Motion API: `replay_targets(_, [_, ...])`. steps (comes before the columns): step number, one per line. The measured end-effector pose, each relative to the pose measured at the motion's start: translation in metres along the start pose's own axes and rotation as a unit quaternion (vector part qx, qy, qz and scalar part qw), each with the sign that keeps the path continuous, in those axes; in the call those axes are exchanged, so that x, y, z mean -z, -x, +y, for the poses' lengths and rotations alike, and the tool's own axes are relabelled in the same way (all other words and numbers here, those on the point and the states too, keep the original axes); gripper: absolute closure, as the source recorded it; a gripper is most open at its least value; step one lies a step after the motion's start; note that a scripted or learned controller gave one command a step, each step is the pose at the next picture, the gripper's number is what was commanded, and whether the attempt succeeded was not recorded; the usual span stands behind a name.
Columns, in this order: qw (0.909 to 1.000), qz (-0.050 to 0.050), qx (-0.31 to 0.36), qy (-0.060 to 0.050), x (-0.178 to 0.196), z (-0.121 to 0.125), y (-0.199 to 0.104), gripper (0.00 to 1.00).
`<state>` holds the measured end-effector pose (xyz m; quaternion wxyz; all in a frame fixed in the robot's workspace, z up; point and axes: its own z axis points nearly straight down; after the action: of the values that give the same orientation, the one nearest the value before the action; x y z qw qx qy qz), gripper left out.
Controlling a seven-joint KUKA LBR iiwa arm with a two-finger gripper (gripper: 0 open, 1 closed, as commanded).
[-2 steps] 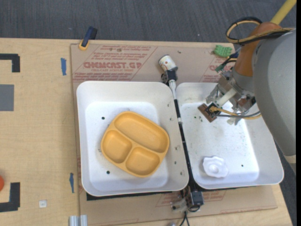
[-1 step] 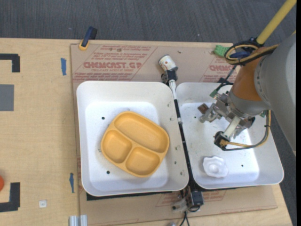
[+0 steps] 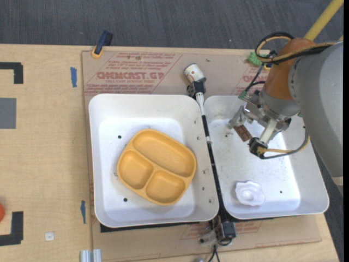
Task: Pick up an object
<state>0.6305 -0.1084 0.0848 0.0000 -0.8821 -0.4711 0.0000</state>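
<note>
2 shallow bins of smooth white plastic with a soft sheen, the left bin [image 3: 109,119] and the right bin [image 3: 289,173], the right one flecked with small dark specks. In the left bin, a yellow tray [image 3: 157,166] with 3 compartments, smooth moulded plastic, satin finish. In the right bin, a small white piece [image 3: 249,193], plastic by its look, slightly glossy. Under both bins, a sheet of matt brown cardboard [image 3: 136,72] with red print. The bench [image 3: 43,162] looks like pale wood, matt and smooth. The floor [image 3: 163,10] is grey carpet, rough weave. The arm [image 3: 327,102] has a smooth grey shell; its orange band [image 3: 281,75] is glossy. The gripper [image 3: 250,134] shows bare silvery metal.
</note>
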Motion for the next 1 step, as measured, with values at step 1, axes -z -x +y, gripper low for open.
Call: replay_targets(1, [1.0000,0.001,0.001,0.001,0.0108,0.0005,-0.0010,1.00])
